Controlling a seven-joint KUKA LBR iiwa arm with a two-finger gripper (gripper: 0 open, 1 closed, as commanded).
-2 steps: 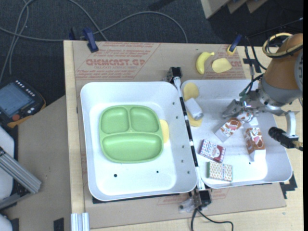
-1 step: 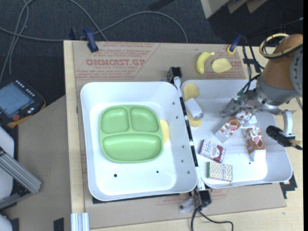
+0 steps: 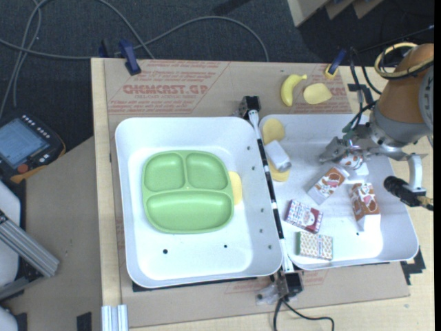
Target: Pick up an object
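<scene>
My gripper (image 3: 335, 150) is low over the back of the right bin (image 3: 393, 243), below the grey wrist and its orange band. A small red and white carton (image 3: 353, 161) lies just beside and partly under it. More cartons lie close by: one (image 3: 329, 183) to the front left and one (image 3: 364, 204) to the front right. A red packet (image 3: 304, 216) and a checkered packet (image 3: 315, 245) rest near the bin's front left. A pale cylinder (image 3: 278, 156) and a yellow piece (image 3: 273, 127) lie along the left wall.
The left bin (image 3: 138, 254) holds a green divided plate (image 3: 187, 191) with a yellow item (image 3: 236, 187) at its right side. A toy banana (image 3: 292, 88) and another yellow fruit (image 3: 317, 93) lie on the bench behind the right bin. Cables hang by the arm.
</scene>
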